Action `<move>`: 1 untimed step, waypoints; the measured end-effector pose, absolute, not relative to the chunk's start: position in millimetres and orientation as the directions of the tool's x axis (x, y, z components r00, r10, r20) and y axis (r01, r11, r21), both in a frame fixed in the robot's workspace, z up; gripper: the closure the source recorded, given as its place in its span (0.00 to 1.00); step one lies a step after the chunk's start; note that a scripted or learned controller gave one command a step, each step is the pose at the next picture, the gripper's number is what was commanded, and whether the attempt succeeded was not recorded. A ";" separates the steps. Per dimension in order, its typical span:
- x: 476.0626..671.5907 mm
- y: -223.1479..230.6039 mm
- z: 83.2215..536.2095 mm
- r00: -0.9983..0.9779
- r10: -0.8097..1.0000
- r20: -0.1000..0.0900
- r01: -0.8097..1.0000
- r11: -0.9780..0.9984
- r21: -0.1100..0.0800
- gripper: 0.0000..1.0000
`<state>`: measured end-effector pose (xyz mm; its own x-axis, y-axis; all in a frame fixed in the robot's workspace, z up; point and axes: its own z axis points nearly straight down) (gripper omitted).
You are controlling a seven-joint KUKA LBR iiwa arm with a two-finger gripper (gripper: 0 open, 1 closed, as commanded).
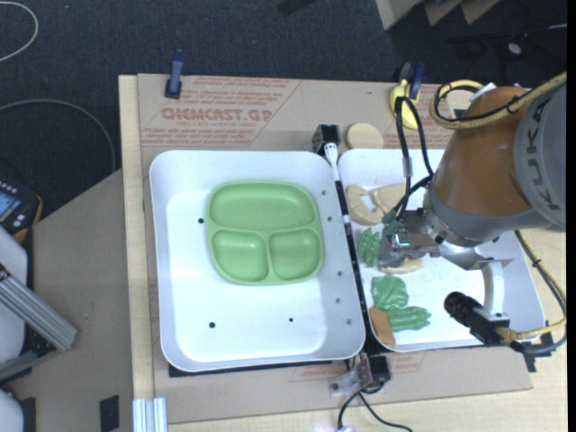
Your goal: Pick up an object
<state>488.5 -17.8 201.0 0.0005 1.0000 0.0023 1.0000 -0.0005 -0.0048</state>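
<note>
In the left bin (171, 268), a smooth, three-compartment green plastic tray (265, 230).

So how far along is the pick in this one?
Nothing looks picked yet. The grey arm's gripper is down in the right white bin, among the small green and tan pieces; whether it holds one can't be seen. The green divided plastic tray lies in the left white bin. Grasping and lifting are left.
</note>
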 end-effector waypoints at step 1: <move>478.1 44.3 183.5 -0.006 1.000 0.003 1.000 0.006 -0.006 1.00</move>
